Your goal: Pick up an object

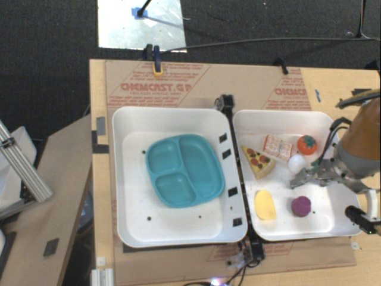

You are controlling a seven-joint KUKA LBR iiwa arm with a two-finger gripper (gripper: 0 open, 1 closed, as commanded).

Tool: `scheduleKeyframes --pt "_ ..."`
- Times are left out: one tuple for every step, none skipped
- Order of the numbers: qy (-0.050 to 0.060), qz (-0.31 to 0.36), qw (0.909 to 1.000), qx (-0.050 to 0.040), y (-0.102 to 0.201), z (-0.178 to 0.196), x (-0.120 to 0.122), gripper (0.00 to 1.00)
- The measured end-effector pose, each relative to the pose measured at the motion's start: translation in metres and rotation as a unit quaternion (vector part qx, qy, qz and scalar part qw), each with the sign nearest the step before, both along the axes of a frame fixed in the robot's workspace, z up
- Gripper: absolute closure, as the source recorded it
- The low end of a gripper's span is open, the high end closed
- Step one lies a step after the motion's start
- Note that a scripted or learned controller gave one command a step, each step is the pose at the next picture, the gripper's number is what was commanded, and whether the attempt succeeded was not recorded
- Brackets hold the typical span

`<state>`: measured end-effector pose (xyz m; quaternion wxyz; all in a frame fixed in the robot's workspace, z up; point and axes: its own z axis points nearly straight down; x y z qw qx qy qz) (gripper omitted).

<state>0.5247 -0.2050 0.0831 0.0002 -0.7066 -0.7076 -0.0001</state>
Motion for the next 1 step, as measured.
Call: scheduleKeyframes --pt "-0.002 0.000 1.0000 -0.0009 -0.0005 0.0126 0.0012 1.00"
